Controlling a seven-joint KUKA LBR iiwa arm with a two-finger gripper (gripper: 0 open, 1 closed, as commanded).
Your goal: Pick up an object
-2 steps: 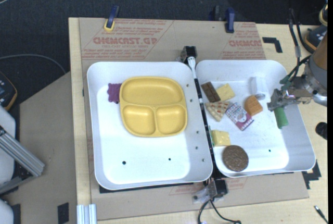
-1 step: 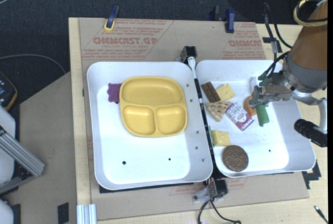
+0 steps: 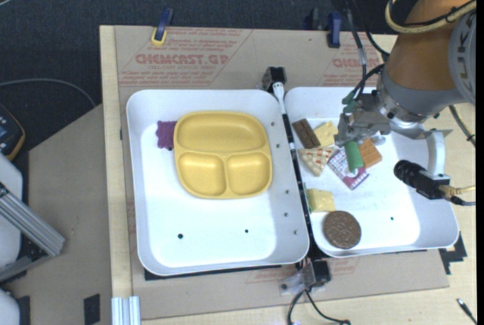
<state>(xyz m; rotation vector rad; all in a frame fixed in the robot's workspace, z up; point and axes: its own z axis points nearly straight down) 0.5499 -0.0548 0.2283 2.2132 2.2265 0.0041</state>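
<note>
The gripper (image 3: 355, 140) is hanging over the right bin (image 3: 423, 229), directly above a small heap of play-food pieces. From this slanted view I cannot tell how it is set; the wrist body is covering the tips.

The likeliest target is lying right under it: a green piece (image 3: 353, 158) resting on a flat packet with a purple edge (image 3: 357, 176), with an orange block (image 3: 370, 153) touching it on the right. A pizza-slice toy (image 3: 317, 159) and a brown bar (image 3: 305, 133) are sitting just to the left, a pale yellow cheese-like block (image 3: 321, 200) lower down, and a round brown cookie (image 3: 342, 229) near the bin's front rim.

These all look like light, stiff plastic toys — easy to lift, but smooth, so likely to skid or squirt out from a partial pinch. The green piece is narrow enough to take across its short sides; the packet beneath is lying too flat to catch. Crowding is the main risk — neighbours may get nudged or wedged in.

In the left bin (image 3: 151, 187), a yellow divided plate (image 3: 224, 153) is sitting beside a purple object (image 3: 165, 134).
</note>
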